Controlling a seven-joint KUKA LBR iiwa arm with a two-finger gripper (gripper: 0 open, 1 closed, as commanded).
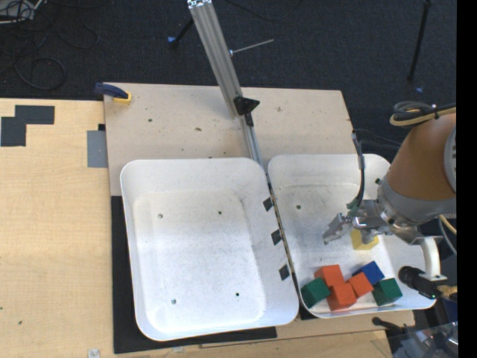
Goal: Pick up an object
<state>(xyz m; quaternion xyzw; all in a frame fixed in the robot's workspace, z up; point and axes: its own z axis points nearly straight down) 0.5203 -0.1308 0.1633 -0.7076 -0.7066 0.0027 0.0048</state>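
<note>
A: Camera view, quick notes for you. The hand hangs low inside the right bin, reaching in from the arm side. You can see grey metal parts jutting toward the bin's middle, but whether the hand is spread or pressed together I cannot tell.

B: Anything in it?

A: Nothing visibly held. A yellow block sits just beside the hand, on the arm's side, partly hidden, maybe touching. Nearer the camera from the hand lies the cluster: two orange blocks, a blue block, two green blocks, bunched at the bin's front edge.

B: So, progress?

A: By my reading, approach is done, pick is not. You have no object raised off the bin floor. Left to do: close on a block, likely the yellow one, then lift. The left bin on the table plays no part yet.
</note>
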